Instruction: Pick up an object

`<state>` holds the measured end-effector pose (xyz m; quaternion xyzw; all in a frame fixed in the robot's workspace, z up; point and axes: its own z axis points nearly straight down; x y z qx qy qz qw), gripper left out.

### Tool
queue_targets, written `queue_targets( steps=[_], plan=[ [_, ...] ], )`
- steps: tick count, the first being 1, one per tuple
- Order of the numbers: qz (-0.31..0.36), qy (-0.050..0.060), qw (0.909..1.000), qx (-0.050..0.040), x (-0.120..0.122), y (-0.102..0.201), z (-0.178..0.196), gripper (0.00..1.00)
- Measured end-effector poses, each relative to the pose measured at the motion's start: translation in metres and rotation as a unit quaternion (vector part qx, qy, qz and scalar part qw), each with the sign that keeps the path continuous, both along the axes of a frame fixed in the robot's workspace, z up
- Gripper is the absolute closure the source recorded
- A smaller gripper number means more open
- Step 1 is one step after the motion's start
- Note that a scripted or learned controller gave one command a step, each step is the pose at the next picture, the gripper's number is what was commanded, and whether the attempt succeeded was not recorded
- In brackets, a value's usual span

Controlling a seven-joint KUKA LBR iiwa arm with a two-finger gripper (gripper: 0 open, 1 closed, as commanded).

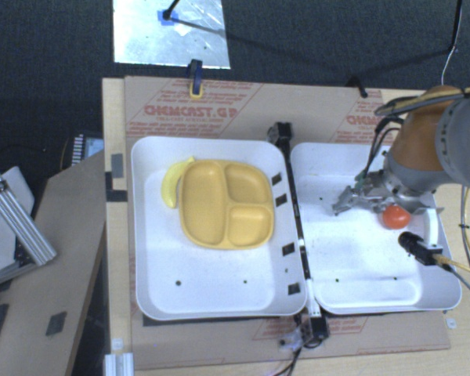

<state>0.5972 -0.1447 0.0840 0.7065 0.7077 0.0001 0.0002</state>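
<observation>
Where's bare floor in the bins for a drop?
Left bin: the front strip below the yellow divided plate. Right bin: the front half, below the gripper and orange ball. Crowded: left bin's back, plate plus banana.

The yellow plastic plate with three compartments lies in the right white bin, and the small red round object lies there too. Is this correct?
Not quite. The camera view shows the yellow plastic plate with three compartments in the left white bin, not the right one. The small red round object does lie in the right white bin, beside the gripper.
</observation>
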Motion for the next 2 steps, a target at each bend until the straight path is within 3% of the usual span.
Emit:
queue_targets(
  steps=[1, 2],
  plan=[
    [0.0, -0.002, 1.0, -0.0005, 0.001, 0.0, 0.012, 1.0],
    [0.001, -0.003, 1.0, -0.0006, 0.005, 0.0, 0.056, 1.0]
  ],
)
